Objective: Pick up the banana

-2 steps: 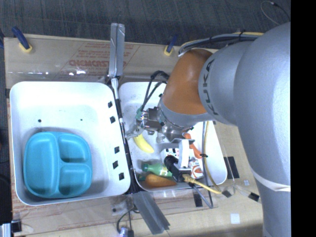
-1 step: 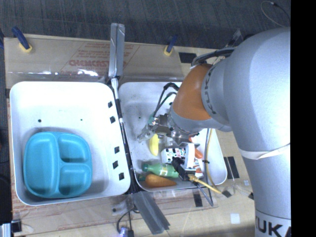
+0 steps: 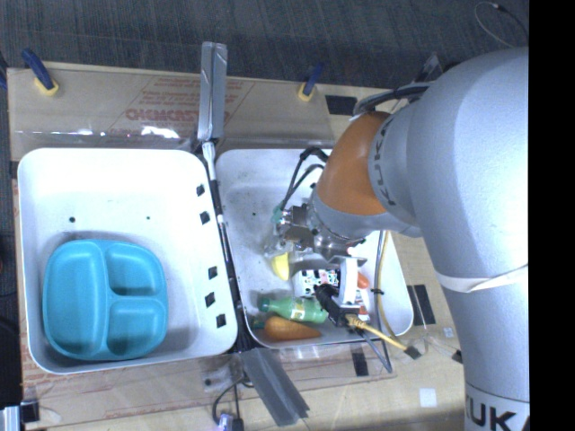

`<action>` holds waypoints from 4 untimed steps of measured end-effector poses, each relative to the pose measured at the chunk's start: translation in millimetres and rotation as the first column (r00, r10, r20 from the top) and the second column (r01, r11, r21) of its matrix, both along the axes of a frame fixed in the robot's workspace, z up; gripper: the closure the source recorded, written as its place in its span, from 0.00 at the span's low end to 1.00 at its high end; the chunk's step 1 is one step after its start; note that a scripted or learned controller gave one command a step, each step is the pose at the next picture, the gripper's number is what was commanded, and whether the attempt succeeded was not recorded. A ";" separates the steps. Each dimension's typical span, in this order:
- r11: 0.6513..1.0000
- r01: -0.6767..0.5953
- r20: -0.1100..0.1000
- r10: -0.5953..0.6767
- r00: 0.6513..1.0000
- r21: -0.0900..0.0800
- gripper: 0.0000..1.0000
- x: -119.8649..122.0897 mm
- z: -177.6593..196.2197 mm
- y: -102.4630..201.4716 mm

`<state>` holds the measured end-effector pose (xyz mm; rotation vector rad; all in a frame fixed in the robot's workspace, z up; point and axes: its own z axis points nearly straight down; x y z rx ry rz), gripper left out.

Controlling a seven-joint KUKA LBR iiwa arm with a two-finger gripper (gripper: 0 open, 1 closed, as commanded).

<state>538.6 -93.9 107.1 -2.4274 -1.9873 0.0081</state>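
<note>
You see a bench topped with brown cardboard, red print showing near its twelve o'clock edge. Two shallow white bins sit directly on it, side by side and touching along a grey divider. The left bin lies toward nine o'clock, the right bin toward three. Blue clamps grip the bench's far edge at about ten and one o'clock.

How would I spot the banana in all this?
Find the right-hand white bin, under the big grey arm. Just below the arm's hand a small yellow piece shows: the banana. Its neighbours nearer the front rim are a green bottle and an orange carrot.
</note>
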 end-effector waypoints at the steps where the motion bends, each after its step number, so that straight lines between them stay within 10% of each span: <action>1: 1.000 -0.019 0.003 0.019 1.000 0.001 1.00 28.0 84.4 43.9; 2: 0.991 0.134 -0.002 -0.134 0.991 0.000 1.00 4.3 82.9 60.6; 3: 0.991 0.134 -0.002 -0.134 0.991 0.000 0.00 4.3 82.9 60.5; 4: 0.993 0.122 -0.001 -0.122 0.993 0.002 0.00 13.6 49.4 -7.4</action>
